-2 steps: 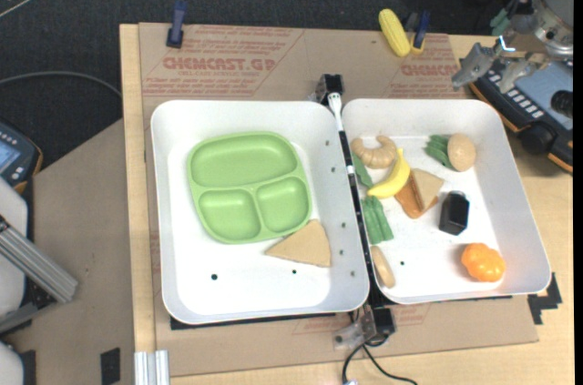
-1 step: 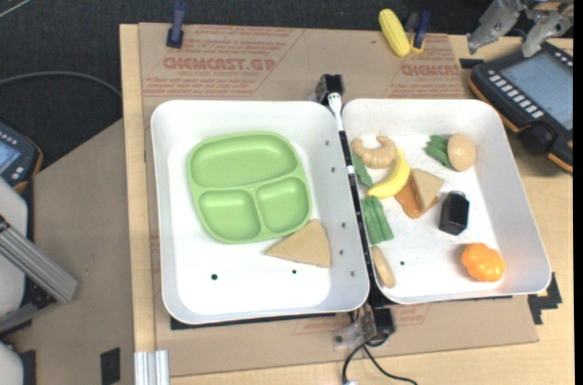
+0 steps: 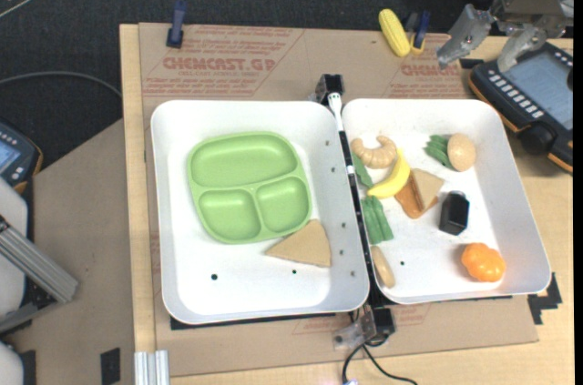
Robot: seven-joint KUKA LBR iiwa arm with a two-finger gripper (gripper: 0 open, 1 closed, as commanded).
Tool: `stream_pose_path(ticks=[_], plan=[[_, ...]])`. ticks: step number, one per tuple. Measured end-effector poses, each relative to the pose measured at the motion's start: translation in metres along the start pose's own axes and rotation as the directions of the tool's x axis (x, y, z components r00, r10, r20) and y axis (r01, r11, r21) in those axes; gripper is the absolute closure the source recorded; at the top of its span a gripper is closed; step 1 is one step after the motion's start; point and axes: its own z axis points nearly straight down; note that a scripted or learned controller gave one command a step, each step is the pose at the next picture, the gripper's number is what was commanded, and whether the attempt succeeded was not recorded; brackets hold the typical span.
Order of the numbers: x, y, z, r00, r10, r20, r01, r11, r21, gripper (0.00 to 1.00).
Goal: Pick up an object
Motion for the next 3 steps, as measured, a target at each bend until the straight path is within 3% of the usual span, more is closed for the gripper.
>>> stream_pose_path(ticks=[1, 2, 3], plan=[[0.074, -0.041, -0.016, 1.0, -0.001, -0.001, 0.001, 1.0, 0.005, 0.0], [0.07, -0.039, -0.026, 1.0, 0.007, 0.002, -0.007, 1.0, 0.003, 1.0], [0.071, -0.089, 0.037, 1.0, 0.009, 0.002, -0.01, 1.0, 0.017, 1.0]])
